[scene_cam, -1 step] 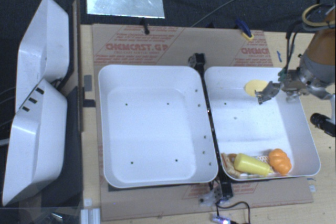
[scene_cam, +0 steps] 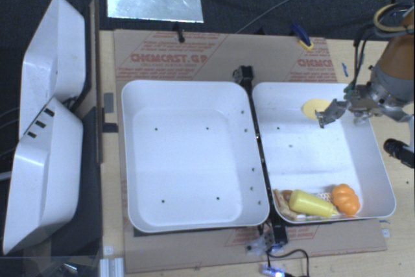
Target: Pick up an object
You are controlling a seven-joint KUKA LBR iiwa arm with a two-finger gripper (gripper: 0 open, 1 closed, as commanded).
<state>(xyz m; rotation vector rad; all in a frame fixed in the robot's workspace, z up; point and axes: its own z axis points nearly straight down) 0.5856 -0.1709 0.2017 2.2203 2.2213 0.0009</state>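
Hand low over right bin, beside yellow disc.

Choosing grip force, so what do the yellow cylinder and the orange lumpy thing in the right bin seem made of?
Yellow cylinder: probably smooth plastic, with an even colour and a soft sheen. Orange lumpy thing: looks like moulded plastic or rubber, glossy and lobed; too small to be sure.

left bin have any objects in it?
No. The left bin shows bare white floor; the yellow object and orange object lie in the right bin.
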